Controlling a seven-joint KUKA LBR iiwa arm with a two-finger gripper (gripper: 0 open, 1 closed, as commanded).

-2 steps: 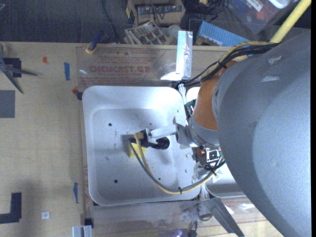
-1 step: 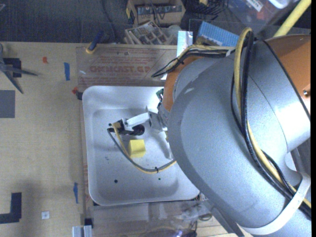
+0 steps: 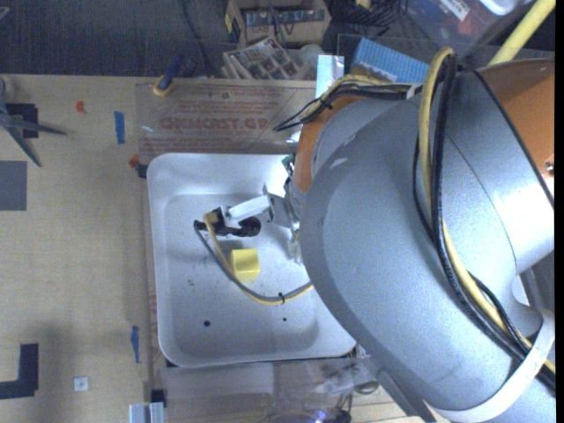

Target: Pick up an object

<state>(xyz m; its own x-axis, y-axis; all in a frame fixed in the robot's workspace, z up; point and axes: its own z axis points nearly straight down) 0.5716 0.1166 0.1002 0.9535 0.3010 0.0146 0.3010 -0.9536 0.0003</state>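
Observation:
A small yellow block (image 3: 245, 263) lies on the floor of the white bin (image 3: 176, 192), near its middle. My gripper (image 3: 284, 211) reaches in low over the bin from the right, just above and to the right of the block. The big grey arm covers most of the gripper. I see nothing held.
The arm's grey body with its orange band (image 3: 529, 113) covers the right half of the view. A wooden board (image 3: 211, 117) lies behind the bin. Two tiny dark specks (image 3: 207, 324) dot the bin floor near its front wall. Bare bench (image 3: 70, 263) stretches to the left.

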